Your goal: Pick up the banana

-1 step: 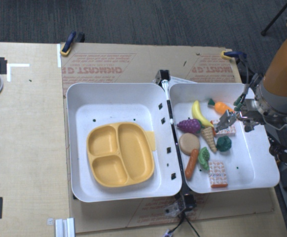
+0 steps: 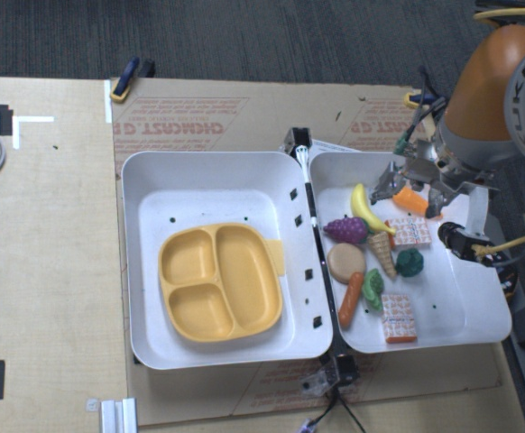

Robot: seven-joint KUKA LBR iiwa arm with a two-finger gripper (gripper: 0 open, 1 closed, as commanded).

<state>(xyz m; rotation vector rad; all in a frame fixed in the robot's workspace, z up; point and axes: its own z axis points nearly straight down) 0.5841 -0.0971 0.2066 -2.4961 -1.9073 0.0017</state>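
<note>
- Looking at the right bin point(image 2: 479, 318), we find the banana point(image 2: 365, 207) lying near its upper left corner, touching the grapes point(image 2: 345, 231) and untouched by any finger.
- We place the gripper point(image 2: 414, 186) just right of the banana, over an orange piece point(image 2: 410, 201); whether its jaws are wide or narrow we cannot tell.
- We judge the pick not yet done: reaching, closing and lifting all remain.
- We see a yellow tray point(image 2: 219, 280) in the left bin point(image 2: 145, 269).
- We read mirrored red print on the cardboard point(image 2: 183, 121), too distorted to spell out.
</note>
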